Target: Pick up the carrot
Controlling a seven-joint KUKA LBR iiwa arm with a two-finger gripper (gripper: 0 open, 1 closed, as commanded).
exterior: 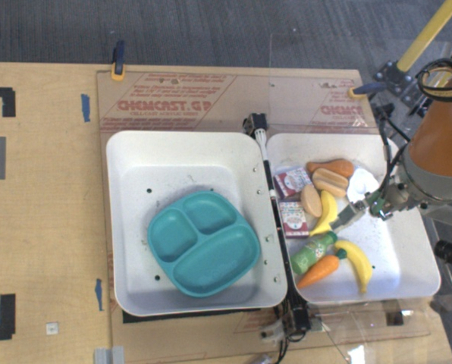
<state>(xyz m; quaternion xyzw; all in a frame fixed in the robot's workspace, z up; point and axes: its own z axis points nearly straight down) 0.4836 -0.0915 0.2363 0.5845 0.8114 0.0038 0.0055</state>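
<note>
Camera view, bench: two shallow white bins sit side by side; the left bin carries a teal divided plate.
Camera view, right bin: it holds a heap of toy food along its left half.
Carrot: it lies near the front-left corner of the right bin, tip pointing toward the front-left, green leaf end toward the middle. A green vegetable touches it on the far side and a banana lies just beside its leaf end.
Other items: a second banana, a hot dog bun, a beige oval piece and two small printed packets crowd the far half of the bin.
My arm: I reach in from the right, orange band over the bin's right wall.
My gripper: it hangs over the middle of the bin, near the second banana and apart from the carrot; I cannot tell whether it is released or clenched, and I see nothing in it.
Step in hand: by my judgement, the approach; the carrot is not yet grasped.
Next move: I judge that I must shift toward the front-left corner, line up across the carrot's body, and descend without catching the green vegetable or the banana.
</note>
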